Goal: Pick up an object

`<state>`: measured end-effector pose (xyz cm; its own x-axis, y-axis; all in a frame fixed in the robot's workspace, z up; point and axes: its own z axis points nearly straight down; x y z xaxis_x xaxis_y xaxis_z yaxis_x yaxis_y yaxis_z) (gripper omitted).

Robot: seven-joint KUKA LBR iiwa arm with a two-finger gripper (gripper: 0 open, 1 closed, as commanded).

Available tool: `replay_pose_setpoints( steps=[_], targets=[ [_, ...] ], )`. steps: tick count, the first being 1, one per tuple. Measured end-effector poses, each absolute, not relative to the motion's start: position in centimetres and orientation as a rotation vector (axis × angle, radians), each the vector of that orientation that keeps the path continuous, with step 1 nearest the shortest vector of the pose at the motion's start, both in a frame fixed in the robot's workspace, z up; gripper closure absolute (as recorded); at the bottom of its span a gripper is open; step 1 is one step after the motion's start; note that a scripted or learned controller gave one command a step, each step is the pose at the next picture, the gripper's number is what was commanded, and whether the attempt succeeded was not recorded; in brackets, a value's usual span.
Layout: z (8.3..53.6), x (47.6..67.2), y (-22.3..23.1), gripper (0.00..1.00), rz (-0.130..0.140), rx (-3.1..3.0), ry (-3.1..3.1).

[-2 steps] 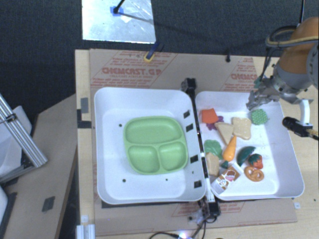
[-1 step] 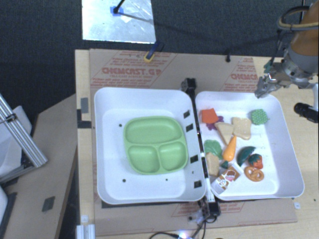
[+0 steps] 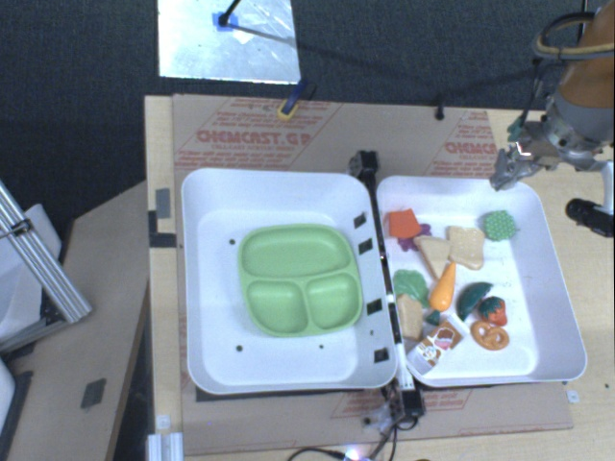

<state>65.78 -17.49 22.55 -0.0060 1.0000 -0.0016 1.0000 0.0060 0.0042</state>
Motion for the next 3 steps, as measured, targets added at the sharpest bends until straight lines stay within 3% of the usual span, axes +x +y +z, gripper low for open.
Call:
replay_pose_setpoints(
  steps=[2, 3],
  targets=[
    [22.1, 62.6, -8.5, 1.00, 0.002, 2.212, 2.231],
    [21.6, 60.0, -3.9, 1.00, -0.001, 2.215, 2.231]
  ],
)
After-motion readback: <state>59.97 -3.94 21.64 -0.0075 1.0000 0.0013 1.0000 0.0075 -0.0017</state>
